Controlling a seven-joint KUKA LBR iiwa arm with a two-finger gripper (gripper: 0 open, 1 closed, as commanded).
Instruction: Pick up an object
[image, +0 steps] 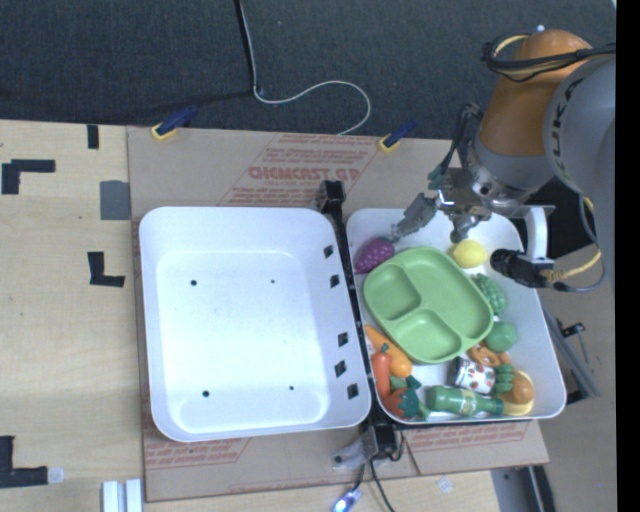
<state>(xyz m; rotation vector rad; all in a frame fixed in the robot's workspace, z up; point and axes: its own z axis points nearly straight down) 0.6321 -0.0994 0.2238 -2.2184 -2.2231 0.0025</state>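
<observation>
On the left side of the tabletop (60, 330), pale wood marked with black tape pieces, a sheet of cardboard (290, 165) lies under two shallow white bins set side by side. Sitting farther left, the left bin (160, 300) shows only its bare white floor with a few dark dots. Just right of the black clips joining the two, the right bin (548, 350) is crowded with toy food: a purple piece (375, 253) near its upper left corner, a green divided tray (428, 303) tilted across the middle, an orange carrot-like piece (384, 368) below the tray's left edge, a green bottle-like piece (455, 401) along the near wall, a small white cup with a printed pattern (476, 377) just above it, and a yellow lemon-like ball (468, 254) by the upper wall. Above that upper wall hangs the pincer (440, 215), its fingers spread apart with nothing between them, just left of the yellow ball. Farther right rises the grey arm with its orange band (525, 85).
</observation>
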